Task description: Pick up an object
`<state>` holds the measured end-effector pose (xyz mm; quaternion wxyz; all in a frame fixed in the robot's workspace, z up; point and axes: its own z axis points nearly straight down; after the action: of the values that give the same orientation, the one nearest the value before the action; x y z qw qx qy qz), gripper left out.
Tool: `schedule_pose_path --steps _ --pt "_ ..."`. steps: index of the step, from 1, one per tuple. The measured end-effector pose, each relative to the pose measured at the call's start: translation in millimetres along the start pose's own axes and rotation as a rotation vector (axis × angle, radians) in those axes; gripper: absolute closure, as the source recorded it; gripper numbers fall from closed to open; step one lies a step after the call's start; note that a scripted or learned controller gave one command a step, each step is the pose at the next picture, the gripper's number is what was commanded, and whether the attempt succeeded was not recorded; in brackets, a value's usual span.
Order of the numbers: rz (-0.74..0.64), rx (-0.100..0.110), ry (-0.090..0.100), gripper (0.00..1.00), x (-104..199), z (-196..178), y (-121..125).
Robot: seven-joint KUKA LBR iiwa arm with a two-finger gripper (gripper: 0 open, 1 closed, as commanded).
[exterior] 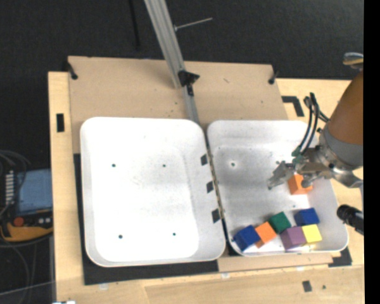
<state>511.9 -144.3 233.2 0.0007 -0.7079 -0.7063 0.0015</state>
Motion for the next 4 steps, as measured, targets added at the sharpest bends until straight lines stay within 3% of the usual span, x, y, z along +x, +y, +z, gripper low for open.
schedule_pose_path --steps 2,3,4 --pt "0.000 -0.002 0.000 0.00 -20.8 109.3 -4.2" --pt "0.006 -0.010 0.002 1.00 -20.3 97.8 -1.9" --pt "-0.004 -0.010 -0.001 1.00 -28.7 49.7 5.1"
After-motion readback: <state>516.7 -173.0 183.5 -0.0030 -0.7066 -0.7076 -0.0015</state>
